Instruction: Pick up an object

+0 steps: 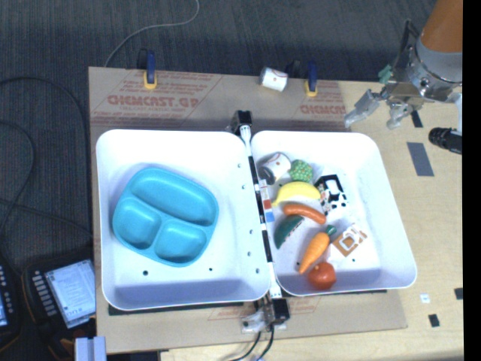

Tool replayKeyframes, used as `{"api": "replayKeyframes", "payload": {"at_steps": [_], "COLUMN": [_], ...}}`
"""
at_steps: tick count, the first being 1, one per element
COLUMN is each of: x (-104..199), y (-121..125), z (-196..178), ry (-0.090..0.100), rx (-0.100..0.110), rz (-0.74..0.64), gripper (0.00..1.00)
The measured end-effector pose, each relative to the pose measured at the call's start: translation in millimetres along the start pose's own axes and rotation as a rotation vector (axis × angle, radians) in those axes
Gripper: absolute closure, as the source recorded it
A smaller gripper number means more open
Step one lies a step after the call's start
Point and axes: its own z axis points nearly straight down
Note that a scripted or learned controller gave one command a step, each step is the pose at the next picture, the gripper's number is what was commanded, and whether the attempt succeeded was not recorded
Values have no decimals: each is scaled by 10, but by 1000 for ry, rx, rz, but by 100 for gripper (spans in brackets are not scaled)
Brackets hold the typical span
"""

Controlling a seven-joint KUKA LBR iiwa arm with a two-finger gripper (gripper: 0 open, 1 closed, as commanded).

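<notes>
**Carrot looks like the easy grab here**

The gripper (pixel 379 107) hangs past the right bin's (pixel 391 201) 1 o'clock corner, over the tabletop (pixel 436 224), fingers spread apart with nothing between them. The carrot (pixel 314 252) sits toward 6 o'clock in that bin's toy pile, just above the tomato (pixel 322 275). My guess is it's light, hard plastic and a bit slick. Its long axis runs from 1 to 7 o'clock, with the tip at 7. I'd pinch across the fat middle.
</notes>
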Motion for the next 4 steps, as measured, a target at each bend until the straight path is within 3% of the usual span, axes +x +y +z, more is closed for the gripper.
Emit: {"api": "replayKeyframes", "payload": {"at_steps": [1, 2, 3, 4], "x": [-276, -72, 167, 601], "y": [-19, -43, -791, -1524], "z": [989, 1792, 1871, 1722], "ry": [-1, -1, -3, -1], "rx": [2, -2, -7, -6], "rz": [1, -1, 1, 0], "gripper": [0, 0, 0, 0]}}
